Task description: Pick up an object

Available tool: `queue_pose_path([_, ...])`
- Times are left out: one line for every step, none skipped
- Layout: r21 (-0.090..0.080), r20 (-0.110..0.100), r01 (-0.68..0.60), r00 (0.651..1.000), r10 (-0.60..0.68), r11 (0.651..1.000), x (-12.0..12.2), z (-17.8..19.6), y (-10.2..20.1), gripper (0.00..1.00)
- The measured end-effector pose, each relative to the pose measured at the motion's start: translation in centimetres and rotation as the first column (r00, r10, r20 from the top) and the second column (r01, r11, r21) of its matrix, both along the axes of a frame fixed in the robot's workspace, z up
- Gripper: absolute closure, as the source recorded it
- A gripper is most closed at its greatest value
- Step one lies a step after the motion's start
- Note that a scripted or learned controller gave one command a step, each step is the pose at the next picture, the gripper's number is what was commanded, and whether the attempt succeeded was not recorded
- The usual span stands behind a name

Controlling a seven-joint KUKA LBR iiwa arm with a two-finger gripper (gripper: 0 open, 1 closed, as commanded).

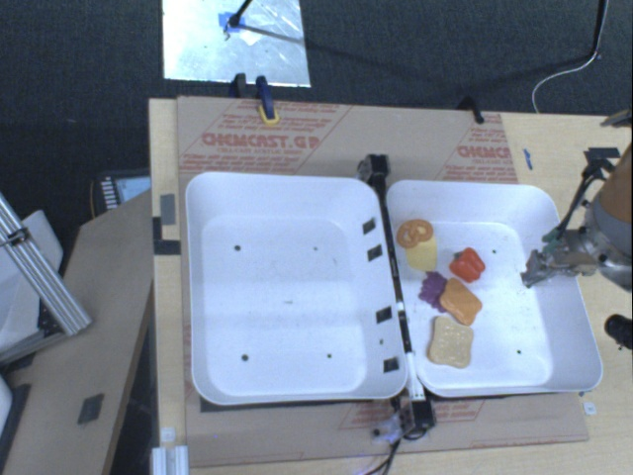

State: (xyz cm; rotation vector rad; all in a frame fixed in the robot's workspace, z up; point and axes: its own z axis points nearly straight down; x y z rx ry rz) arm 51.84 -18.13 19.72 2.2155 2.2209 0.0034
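The right bin (514, 359) holds several toy foods. A pretzel (414, 233) sits above a pale yellow block (422, 255). A red pepper (468, 264) lies to their right. Below are a purple piece (432, 288), an orange piece (461, 302) and a slice of toast (451, 342). My gripper (535, 270) hangs over the right side of this bin, about a pepper's width right of the red pepper. Nothing shows between its fingers. The arm enters from the right edge.
The left bin (287, 295) stands beside the right one, with a black divider (391, 275) between them. Both rest on a cardboard sheet (297, 137) on the bench. A shiny metal plate (237, 28) lies on the dark floor beyond.
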Motion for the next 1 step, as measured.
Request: queue_pose_path([0.003, 0.007, -0.012, 1.0, 0.012, 1.0, 0.1, 9.52, 10.05, 1.0])
